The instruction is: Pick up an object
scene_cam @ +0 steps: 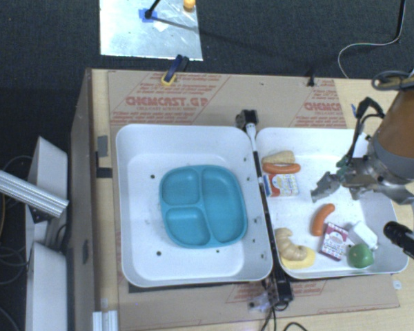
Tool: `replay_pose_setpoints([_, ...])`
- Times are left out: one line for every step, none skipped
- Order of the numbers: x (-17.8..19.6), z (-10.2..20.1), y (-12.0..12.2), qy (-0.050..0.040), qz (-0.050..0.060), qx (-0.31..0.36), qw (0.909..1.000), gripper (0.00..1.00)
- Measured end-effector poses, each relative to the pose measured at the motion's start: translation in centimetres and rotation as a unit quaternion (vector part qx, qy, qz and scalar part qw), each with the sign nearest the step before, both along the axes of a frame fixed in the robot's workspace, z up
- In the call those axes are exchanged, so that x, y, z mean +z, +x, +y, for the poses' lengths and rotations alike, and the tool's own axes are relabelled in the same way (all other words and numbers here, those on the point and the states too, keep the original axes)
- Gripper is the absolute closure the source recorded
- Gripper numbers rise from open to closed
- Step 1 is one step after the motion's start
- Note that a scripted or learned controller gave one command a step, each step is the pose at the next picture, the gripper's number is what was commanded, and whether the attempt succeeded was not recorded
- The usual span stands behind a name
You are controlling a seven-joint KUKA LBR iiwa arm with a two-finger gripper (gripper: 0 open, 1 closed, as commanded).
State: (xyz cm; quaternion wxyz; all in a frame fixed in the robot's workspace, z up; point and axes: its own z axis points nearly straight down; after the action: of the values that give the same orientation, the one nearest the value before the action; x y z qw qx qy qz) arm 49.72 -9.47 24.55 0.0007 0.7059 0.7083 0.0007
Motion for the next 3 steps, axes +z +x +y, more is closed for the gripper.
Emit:
replay_pose_setpoints([-6.1, -6.6, 3.2, -0.0001, 0.001, -0.001, 1.0, 0.0])
replay_pose_setpoints([-12.1, -5.5, 1.1, 0.0002, 0.001, -0.001, 1.0, 0.0])
replay_pose_setpoints([-16.1, -4.6, 1.4, -0.0002, 0.0, -0.001, 1.0, 0.0])
